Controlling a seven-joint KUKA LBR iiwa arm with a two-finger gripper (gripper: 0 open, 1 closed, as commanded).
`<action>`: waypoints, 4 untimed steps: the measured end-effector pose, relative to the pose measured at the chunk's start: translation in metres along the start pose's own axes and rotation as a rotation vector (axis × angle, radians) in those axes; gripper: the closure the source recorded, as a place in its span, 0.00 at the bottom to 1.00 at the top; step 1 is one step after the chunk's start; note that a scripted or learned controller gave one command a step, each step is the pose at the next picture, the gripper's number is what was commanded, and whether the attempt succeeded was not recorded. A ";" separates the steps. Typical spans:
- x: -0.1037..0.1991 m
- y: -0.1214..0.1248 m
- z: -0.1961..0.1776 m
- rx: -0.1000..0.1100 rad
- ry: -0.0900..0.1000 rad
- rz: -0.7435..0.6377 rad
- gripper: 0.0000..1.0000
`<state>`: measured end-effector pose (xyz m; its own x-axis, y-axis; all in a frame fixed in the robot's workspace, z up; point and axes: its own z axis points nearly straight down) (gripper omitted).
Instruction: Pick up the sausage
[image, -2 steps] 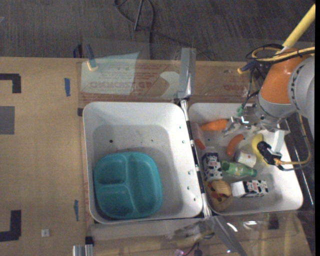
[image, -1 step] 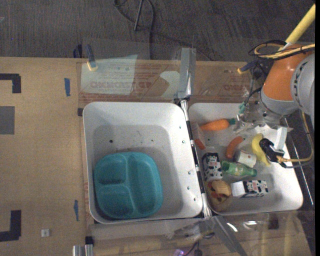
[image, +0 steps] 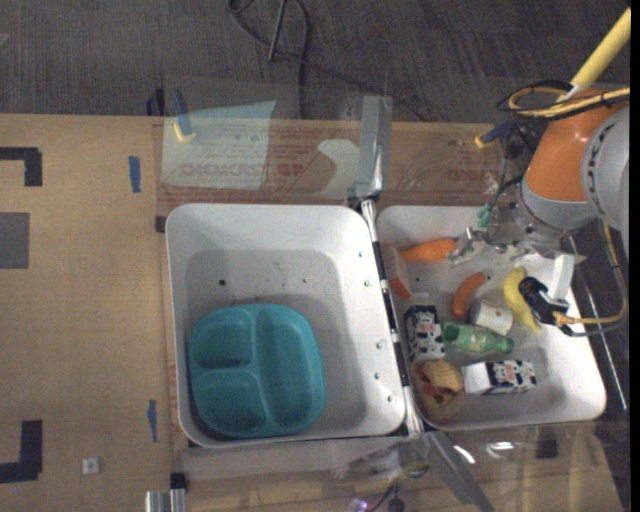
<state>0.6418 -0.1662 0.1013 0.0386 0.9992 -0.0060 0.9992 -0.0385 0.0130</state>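
The sausage is a short orange-red piece lying at a slant in the right bin, near its middle. My gripper hangs over the back of that bin, just above and slightly right of the sausage, beside the tip of an orange carrot. Nothing shows as held. The arm's orange band sits above the bin's back right corner.
Crowded round the sausage are a yellow banana, a small white cup, a green bottle, two cow-print cartons and a brown bun. The left bin holds a teal divided tray.
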 end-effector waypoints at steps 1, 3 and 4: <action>0.002 -0.010 0.012 0.007 0.005 0.054 0.00; 0.000 -0.009 0.000 0.001 0.000 0.054 0.00; 0.002 -0.024 0.012 0.006 0.005 0.092 0.00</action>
<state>0.6176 -0.1638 0.0890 0.1307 0.9914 -0.0002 0.9914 -0.1307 0.0077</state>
